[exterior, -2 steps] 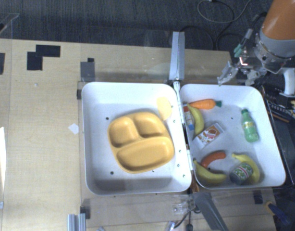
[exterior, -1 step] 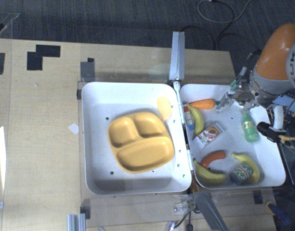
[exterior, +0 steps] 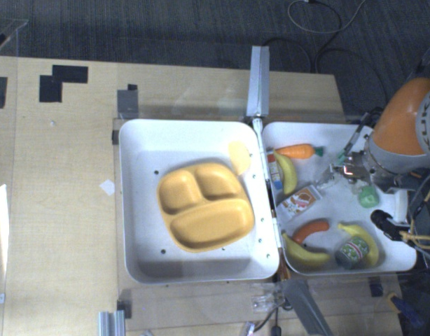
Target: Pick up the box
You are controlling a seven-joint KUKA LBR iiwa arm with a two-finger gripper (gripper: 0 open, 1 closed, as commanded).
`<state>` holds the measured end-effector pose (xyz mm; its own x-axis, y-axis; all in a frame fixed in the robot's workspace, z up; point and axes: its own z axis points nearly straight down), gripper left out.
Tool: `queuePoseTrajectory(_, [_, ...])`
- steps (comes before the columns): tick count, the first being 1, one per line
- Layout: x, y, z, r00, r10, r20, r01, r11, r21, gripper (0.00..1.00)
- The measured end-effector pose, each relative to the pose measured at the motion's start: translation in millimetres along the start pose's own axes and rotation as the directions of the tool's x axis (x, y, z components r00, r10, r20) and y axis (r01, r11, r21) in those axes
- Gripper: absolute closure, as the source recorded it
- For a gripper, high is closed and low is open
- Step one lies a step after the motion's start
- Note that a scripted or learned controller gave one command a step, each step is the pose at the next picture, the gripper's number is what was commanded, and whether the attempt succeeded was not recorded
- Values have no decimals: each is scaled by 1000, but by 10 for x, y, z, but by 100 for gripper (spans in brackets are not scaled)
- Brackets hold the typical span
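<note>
The arm (exterior: 410, 128) enters from the right edge, its grey body and orange band partly cut off by the frame. The gripper (exterior: 347, 166) sits low over the right bin (exterior: 404, 261), near its upper middle. Its metal parts blur together against the white floor, so whether it is spread or closed cannot be told, and nothing is seen held.

The box (exterior: 298, 202), small, white and red, lies flat and tilted in the middle of the right bin, apart from the gripper, down and to its left. Its print is too small to read.

Around it lie a carrot (exterior: 297, 151), a banana (exterior: 288, 173) by the dividing wall, a second banana (exterior: 306, 252) at the lower edge, a red sausage-like item (exterior: 311, 229), a can (exterior: 351, 252) partly covering a third banana (exterior: 365, 237), and a small green object (exterior: 368, 197) of uncertain identity.

The left bin (exterior: 141, 208) holds a yellow divided tray (exterior: 204, 205).
</note>
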<state>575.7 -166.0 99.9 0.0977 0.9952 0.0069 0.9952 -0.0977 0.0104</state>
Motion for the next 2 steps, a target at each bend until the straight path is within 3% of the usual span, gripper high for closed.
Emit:
queuePoseTrajectory(1, [-11, 16, -114, 1000, 0, 3, 0, 1000, -5, 100])
queuePoseTrajectory(2, [-98, 16, 102, 980, 197, 6, -197, 980, -2, 100])
